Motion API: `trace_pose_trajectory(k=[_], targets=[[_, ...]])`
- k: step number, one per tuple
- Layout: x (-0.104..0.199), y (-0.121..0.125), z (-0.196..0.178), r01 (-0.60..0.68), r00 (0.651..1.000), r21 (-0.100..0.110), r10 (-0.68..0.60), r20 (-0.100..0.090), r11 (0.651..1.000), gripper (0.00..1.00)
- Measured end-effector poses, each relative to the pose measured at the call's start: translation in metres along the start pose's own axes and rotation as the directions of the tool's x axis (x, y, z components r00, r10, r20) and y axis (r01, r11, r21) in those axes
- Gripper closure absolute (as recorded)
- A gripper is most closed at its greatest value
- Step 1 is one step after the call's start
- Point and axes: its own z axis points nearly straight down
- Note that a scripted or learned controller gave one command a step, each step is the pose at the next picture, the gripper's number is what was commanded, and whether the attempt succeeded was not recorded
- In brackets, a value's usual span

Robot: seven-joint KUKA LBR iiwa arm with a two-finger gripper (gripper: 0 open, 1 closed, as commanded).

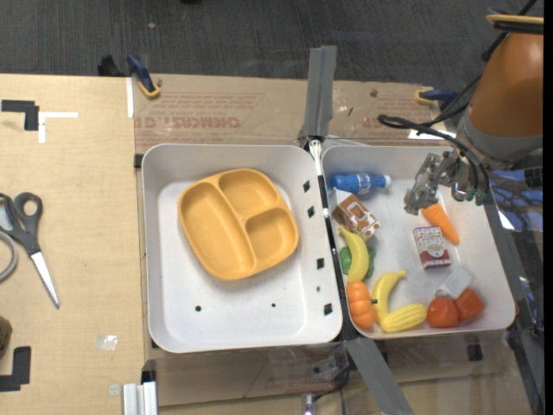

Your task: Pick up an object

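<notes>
So far, judging from the camera view, the pick looks unfinished. The gripper (422, 199) hangs over the upper part of the right bin (497, 258), its grey fingers pointing down just beside the top end of the toy carrot (441, 220), and nothing sits between them; whether they are spread or closed I cannot tell at this angle. Every candidate lies in that bin: the blue bottle (358, 181) near the top wall, a brown snack pack (357, 216) below it, a small red carton (430, 246) just under the carrot, a green pepper (355, 256) and 2 bananas (389, 285) toward the middle, an orange fruit (360, 305) at the bottom left and 2 tomatoes (455, 308) at the bottom right. The left bin (155, 258) holds a yellow divided plate (238, 222). On the bench at the far left lie scissors (33, 240). Left to do, as I judge it: descend onto 1 object, most likely the carrot, close on it, and lift it clear of the bin.
</notes>
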Motion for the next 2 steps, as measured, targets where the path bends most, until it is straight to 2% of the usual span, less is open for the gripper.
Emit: trace_pose_trajectory(k=[1,2], targets=[[0.0177,-0.0415,0.1066,0.121,0.993,0.000,-0.121,-0.002,0.993,1.00],[0.0178,-0.0414,0.1066,0.121,0.993,0.000,-0.121,-0.002,0.993,0.00]])
